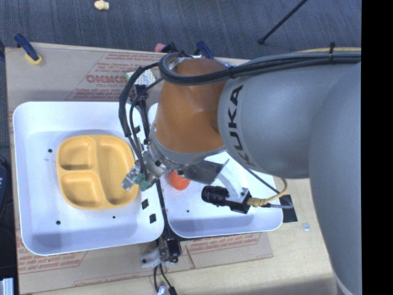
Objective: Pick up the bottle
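Honestly, I couldn't spot the bottle or tell the fingers' state; the gripper (136, 180) hung over the yellow divided plastic plate (95, 171) in the left white bin (24, 165), nothing lifted.

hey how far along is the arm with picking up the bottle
Done: the arm has reached in, and its gripper sits low over the right edge of the yellow divided tray in the left bin. In hand: nothing that I can see held. A small orange-red object lies in the right bin, mostly hidden. Left: an evident grasp and lift.
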